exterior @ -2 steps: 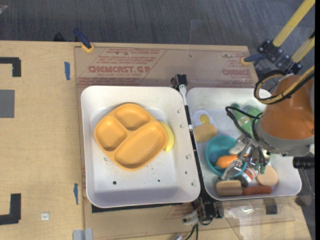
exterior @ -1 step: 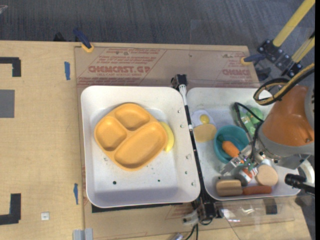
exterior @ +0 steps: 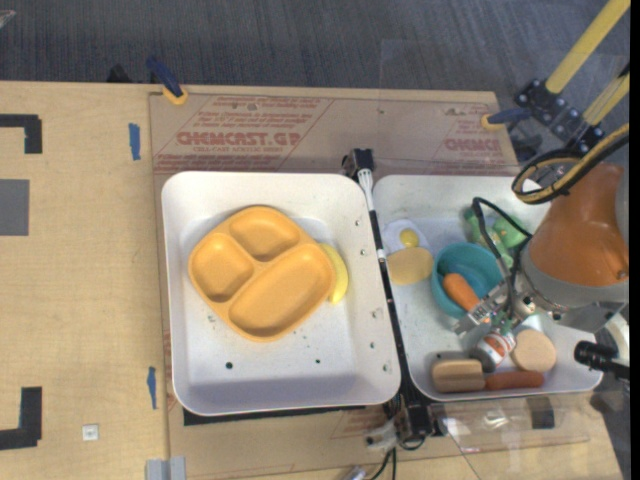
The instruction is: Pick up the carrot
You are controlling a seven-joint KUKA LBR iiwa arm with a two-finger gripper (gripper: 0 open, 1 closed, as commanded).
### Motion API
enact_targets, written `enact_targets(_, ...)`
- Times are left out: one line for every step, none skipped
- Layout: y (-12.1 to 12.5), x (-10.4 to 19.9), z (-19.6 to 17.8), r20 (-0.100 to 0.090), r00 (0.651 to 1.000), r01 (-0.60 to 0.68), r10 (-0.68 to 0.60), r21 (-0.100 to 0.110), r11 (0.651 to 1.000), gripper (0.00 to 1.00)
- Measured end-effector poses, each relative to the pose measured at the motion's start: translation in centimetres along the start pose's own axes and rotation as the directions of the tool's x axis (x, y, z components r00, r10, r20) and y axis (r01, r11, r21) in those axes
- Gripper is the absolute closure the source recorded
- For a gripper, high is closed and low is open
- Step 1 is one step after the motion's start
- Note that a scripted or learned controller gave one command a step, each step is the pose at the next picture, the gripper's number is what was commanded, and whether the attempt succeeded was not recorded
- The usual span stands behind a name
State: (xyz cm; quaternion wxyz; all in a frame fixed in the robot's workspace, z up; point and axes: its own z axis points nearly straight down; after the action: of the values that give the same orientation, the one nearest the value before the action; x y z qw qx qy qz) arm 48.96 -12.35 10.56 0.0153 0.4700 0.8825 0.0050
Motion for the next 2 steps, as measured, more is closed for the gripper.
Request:
enact_targets(4.3,6.7,-8.0,-0.016,0.971,-0.24,0.24,0.024,0.971,1.0)
enact_targets(9.2,7.7,-21.5,-0.013,0.968,-0.249,0.249,0.014,0.968,1.0)
